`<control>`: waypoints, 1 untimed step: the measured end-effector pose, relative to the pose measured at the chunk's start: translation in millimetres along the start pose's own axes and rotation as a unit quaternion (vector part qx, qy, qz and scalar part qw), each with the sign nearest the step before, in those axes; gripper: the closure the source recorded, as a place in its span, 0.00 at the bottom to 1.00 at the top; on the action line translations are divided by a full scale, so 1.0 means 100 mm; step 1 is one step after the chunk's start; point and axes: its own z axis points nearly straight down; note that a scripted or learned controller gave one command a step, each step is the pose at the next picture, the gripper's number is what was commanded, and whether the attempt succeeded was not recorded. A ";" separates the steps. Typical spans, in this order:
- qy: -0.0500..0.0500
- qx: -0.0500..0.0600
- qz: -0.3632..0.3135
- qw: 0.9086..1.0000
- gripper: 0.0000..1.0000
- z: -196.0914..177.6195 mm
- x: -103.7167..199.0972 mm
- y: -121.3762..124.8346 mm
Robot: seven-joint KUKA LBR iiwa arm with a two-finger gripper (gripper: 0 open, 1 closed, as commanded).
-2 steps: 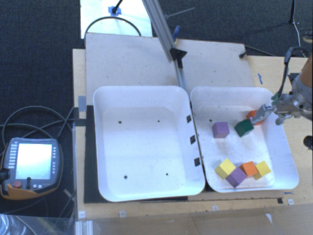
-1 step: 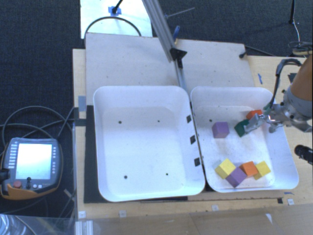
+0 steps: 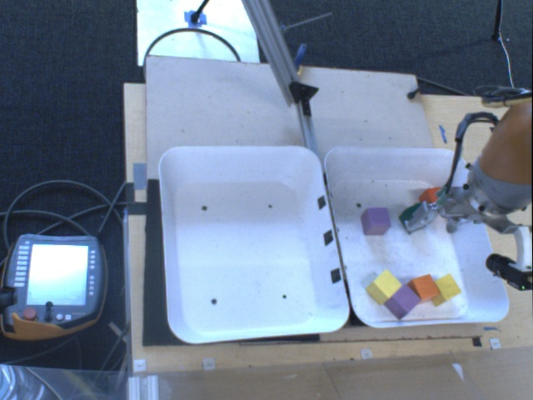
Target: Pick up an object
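My gripper (image 3: 415,217) reaches in from the right and hangs over the right bin (image 3: 350,169), near its middle. A purple cube (image 3: 376,220) lies just left of the gripper, a short gap away. A small orange-red piece (image 3: 430,194) shows right behind the gripper, partly hidden by it. Along the front of the right bin sit a yellow cube (image 3: 384,287), a second purple cube (image 3: 402,301), an orange cube (image 3: 425,287) and another yellow cube (image 3: 448,287), packed close together.
The left bin (image 3: 179,248) stands beside the right one, their rims touching. A slanted metal pole (image 3: 275,36) crosses the back of the bench. A teach pendant (image 3: 52,286) lies off the bench at the left.
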 end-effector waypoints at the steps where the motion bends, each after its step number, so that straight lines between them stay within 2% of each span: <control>1: -0.001 -0.003 -0.001 1.000 1.00 -0.14 -0.01 0.01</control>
